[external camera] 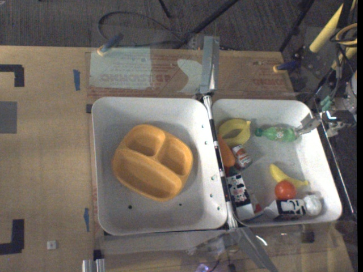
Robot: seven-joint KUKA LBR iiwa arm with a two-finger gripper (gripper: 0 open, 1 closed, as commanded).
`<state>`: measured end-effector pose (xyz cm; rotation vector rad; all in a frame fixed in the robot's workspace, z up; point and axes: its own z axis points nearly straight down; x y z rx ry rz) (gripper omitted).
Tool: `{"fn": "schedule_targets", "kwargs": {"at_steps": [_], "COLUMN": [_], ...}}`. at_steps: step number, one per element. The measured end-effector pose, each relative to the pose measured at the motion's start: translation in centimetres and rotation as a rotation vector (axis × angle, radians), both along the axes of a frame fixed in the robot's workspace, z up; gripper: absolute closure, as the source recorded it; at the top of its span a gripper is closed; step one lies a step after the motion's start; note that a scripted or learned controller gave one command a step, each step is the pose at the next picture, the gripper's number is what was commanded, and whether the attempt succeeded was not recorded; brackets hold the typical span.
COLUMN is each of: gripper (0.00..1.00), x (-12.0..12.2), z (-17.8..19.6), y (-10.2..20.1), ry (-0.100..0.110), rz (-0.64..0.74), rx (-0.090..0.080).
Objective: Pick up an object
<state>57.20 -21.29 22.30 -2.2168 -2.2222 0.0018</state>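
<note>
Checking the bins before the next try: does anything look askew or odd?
The green bottle lies on its side, and two milk cartons lie tipped over. The orange tray sits turned at a slant.

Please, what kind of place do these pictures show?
Probably a robotics test bench in a lab. Two shallow white bins sit on a brown cardboard-covered bench, one holding a yellow divided plastic tray, with black stand legs on grey carpet behind.

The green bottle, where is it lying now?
The green bottle lies in the right bin, near its far edge, beside the yellow cup.
</note>
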Motion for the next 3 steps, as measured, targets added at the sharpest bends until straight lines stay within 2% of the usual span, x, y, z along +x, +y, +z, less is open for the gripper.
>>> {"fn": "schedule_targets", "kwargs": {"at_steps": [1, 2, 3], "gripper": [0.0, 0.0, 1.0], "x": [-2.9, -9.1, -8.9], "z": [-12.4, -13.7, -12.7], "y": [0.9, 6.1, 6.0], "ry": [-0.004, -0.008, -0.013], "rz": [0.103, 0.168, 0.165], "rx": [0.003, -0.001, -0.003]}}
